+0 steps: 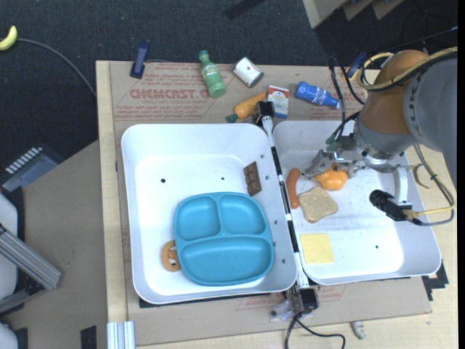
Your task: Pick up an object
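**A:** Why is the pincer point(330, 166) hanging so low in the right bin point(407, 264)?

**B:** It is sitting right over the orange toy fruit point(335, 181), so I'm judging that is the object it is going for. Whether the pincer is open or closed, I can't tell from this slant.

**A:** What else is lying in there?

**B:** A bread slice point(318, 205) is lying just beside the fruit, a sausage point(293, 186) is lying along the left wall, and a cheese square point(317, 248) is lying nearer the front.

**A:** And the left bin point(145, 151)?

**B:** It is holding a blue divided plate point(221, 237), a chocolate bar point(252, 178), and a pretzel point(170, 256) peeking out beside the plate. A green bottle point(212, 75) and a blue bottle point(317, 94) are lying on the desk point(167, 97) behind the bins.
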`<state>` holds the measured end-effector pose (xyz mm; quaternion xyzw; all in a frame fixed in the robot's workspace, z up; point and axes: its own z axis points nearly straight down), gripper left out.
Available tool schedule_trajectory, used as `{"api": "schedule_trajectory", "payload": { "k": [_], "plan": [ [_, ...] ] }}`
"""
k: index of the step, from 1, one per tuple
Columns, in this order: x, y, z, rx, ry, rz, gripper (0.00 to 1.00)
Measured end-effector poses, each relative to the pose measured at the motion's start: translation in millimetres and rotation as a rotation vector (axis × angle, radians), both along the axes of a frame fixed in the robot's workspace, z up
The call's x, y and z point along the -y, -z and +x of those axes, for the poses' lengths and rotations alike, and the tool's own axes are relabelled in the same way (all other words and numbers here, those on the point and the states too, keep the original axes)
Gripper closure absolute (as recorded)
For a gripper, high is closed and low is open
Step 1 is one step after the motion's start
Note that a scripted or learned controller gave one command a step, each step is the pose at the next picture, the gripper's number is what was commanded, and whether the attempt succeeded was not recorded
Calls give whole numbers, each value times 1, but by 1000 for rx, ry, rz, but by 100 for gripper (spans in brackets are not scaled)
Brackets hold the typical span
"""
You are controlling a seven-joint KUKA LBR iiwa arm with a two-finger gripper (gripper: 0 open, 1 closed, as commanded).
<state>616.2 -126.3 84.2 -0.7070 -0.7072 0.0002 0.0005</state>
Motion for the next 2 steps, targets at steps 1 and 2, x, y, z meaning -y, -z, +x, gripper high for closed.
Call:
{"api": "schedule_trajectory", "payload": {
  "k": [1,2],
  "plan": [
    [0,-10,1,3,0,-1,100],
    [-60,-102,-9,5,-2,0,100]
  ]
}}
